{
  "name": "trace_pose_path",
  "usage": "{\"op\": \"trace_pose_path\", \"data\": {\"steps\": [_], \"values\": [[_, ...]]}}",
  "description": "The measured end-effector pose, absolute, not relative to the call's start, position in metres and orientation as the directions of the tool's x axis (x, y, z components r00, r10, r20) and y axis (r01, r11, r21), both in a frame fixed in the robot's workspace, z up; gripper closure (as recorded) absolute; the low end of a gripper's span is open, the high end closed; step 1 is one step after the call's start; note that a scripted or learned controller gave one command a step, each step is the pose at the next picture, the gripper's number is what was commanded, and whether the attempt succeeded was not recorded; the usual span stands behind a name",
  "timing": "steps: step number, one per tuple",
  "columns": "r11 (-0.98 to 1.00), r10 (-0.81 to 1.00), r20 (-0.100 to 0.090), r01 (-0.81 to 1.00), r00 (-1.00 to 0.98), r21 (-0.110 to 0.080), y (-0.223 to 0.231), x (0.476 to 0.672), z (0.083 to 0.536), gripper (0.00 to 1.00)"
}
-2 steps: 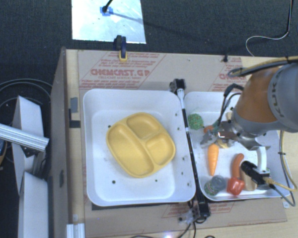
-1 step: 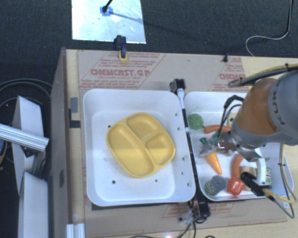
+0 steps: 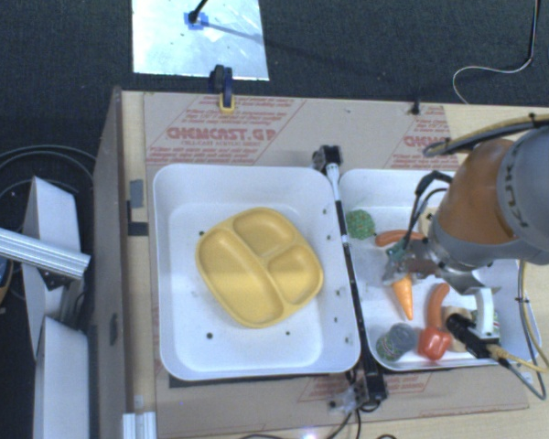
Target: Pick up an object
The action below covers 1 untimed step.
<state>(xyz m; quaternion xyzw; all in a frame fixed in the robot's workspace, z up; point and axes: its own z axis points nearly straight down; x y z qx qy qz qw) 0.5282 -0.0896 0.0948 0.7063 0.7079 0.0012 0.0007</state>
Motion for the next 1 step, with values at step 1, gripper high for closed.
{"op": "trace_pose_path", "data": {"steps": [1], "values": [[0.003,1.0,0.001,1.0,-0.003,0.003,-0.0169,0.5829,0.185,1.0]]}}
